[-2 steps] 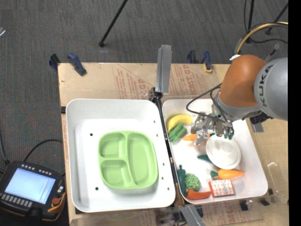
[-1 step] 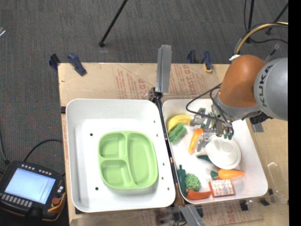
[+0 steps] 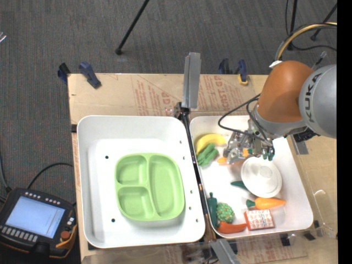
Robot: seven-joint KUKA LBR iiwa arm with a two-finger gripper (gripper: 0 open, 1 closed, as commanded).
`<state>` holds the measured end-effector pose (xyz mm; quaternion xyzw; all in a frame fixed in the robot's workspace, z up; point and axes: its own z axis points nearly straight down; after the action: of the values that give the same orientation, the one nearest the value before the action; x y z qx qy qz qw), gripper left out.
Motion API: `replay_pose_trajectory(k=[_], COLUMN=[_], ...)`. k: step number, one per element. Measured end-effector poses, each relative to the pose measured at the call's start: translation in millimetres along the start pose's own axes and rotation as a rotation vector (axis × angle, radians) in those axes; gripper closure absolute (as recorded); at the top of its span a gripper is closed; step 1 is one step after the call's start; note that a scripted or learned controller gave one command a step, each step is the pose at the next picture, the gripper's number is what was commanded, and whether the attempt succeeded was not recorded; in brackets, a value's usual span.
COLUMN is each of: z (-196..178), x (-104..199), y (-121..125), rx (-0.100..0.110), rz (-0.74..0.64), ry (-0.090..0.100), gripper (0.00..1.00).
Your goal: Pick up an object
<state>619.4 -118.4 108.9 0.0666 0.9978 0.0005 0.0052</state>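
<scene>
- The bench (image 3: 126, 95) fills the middle of the frame, a board clamped at its upper edge so that it stays put under the arm; it carries two shallow white bins set side by side, so things can pass from one to the other.
- The left bin (image 3: 91, 131) sits centre-left; it bears a green divided plate (image 3: 149, 187), lying flat with its three compartments up, seemingly the receiving side.
- The right bin (image 3: 294, 169) sits centre-right and holds all the loose toys, crowded together; any of them could serve as the object to pick.
- The arm (image 3: 291, 95) reaches in from the upper right, its orange band over the bin's upper part; the wrist points down so the tool meets the toys from above.
- The gripper (image 3: 248, 149) hangs low in the upper middle of the right bin, just above the white bowl (image 3: 262, 176) and just right of the yellow banana (image 3: 208, 141) and a green vegetable (image 3: 207, 155); I cannot tell whether it is parted or closed, nor whether it grasps anything.
- Lower in the bin lie a carrot (image 3: 269, 203), a red-and-white packet (image 3: 259, 219), a broccoli floret (image 3: 225, 211) and a red pepper (image 3: 233, 228); they sit near the lower rim, apart from the tool, so a nearer toy looks the likelier target.
</scene>
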Motion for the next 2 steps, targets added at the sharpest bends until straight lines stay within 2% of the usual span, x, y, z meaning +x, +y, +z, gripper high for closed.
replay_pose_trajectory(k=[1,2], z=[16.9,-111.5], x=[-15.1,4.8], y=[18.0,65.2], rx=[-0.001,-0.001], rz=[0.294,0.205], ry=[0.0,-0.006], gripper=[1.0,1.0])
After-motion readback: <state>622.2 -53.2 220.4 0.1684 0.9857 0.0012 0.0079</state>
